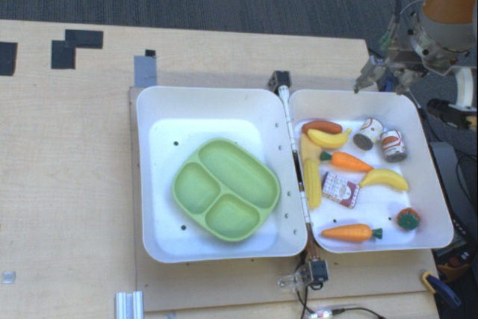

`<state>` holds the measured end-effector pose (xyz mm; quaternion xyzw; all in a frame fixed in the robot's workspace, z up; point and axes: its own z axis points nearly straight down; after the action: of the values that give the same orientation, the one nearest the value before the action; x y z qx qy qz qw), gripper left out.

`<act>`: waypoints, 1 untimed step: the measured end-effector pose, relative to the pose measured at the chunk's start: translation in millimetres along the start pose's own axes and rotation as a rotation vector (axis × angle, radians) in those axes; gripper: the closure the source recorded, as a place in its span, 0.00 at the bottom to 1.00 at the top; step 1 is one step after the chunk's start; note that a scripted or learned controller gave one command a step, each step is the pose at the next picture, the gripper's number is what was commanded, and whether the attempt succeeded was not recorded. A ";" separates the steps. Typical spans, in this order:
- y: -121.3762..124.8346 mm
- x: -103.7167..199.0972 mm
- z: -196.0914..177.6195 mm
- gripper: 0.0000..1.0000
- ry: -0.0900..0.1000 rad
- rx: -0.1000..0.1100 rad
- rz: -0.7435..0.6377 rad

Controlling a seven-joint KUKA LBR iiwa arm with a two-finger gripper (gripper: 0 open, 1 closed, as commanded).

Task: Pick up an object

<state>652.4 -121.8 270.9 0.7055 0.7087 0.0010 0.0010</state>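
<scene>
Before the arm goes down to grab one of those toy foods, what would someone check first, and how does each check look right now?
1. Gripper above the right bin: not ok, it hangs over the bin's far rim, not over any item.
2. Gripper free of load: ok, nothing shows between its fingers.
3. An item lying apart from the rest: ok, the near carrot and the strawberry each lie alone.
4. Crowded items to avoid: not ok, the sausage and a banana touch.
5. Left bin holds a target: not ok, just a green plate.
6. Fingers open enough: cannot tell.
</scene>
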 end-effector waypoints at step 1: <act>-35.4 -63.6 93.6 0.00 -0.001 0.002 0.002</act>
<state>617.5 -185.6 177.2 0.7061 0.7082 0.0000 0.0006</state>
